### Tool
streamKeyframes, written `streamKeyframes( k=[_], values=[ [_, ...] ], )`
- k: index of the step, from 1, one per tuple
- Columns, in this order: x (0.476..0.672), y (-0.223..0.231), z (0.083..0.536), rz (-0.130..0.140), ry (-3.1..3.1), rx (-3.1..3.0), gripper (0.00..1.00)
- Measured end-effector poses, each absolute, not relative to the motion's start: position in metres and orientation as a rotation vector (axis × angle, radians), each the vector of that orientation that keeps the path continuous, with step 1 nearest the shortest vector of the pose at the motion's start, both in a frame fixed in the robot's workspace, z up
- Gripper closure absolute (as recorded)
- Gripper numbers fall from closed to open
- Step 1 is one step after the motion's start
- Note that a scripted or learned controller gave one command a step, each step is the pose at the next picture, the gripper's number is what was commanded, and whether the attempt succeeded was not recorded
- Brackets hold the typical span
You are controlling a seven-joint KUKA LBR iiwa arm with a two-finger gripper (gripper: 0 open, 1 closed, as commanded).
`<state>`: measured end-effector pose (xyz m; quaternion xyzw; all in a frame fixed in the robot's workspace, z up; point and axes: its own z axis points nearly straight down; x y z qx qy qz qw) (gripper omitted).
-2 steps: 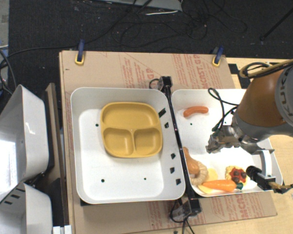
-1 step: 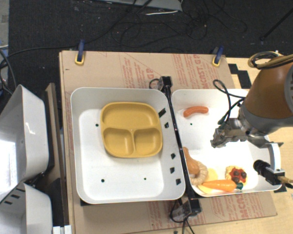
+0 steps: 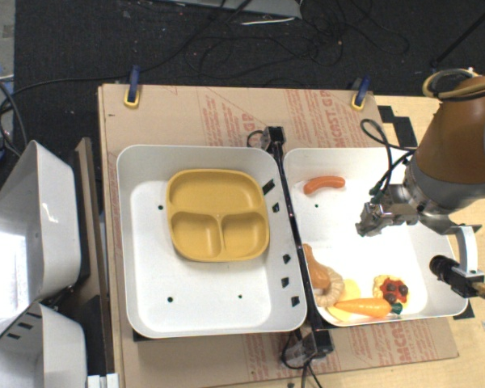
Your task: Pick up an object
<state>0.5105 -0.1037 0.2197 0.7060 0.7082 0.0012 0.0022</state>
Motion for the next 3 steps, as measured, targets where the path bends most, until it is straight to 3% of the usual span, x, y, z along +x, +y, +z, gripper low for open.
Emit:
streamKeyframes(
  k=[3],
  values=[
    [0.538, 0.042, 0.218, 0.003, 2.23, 2.213, 1.0]
  ],
)
